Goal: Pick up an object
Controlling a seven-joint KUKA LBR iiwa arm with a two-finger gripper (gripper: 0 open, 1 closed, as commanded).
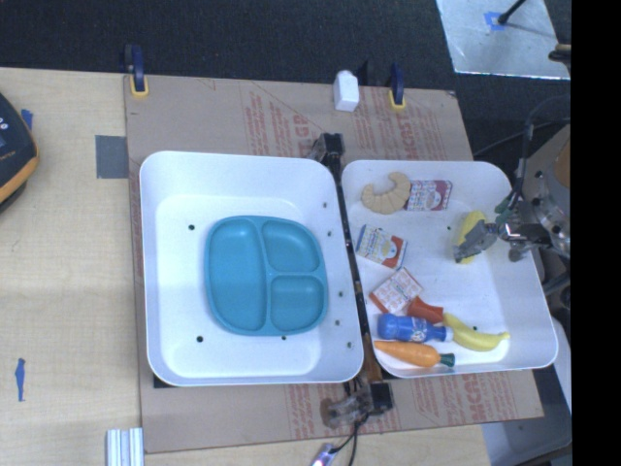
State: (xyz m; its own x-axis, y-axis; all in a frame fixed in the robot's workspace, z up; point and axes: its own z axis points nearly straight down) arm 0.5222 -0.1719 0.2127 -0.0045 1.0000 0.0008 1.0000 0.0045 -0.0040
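Though near pincer (482,240), banana (476,336) apart.

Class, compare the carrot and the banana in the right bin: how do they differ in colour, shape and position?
The carrot is orange with a green stem end; the banana is yellow. The carrot lies nearly straight, the banana curves. The carrot sits at the bin's near edge, left of the banana, which lies further right. Both are small toy foods lying flat in the right bin.

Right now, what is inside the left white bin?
The left white bin holds one blue divided tray, lying flat. Whatever is under the tray is covered.
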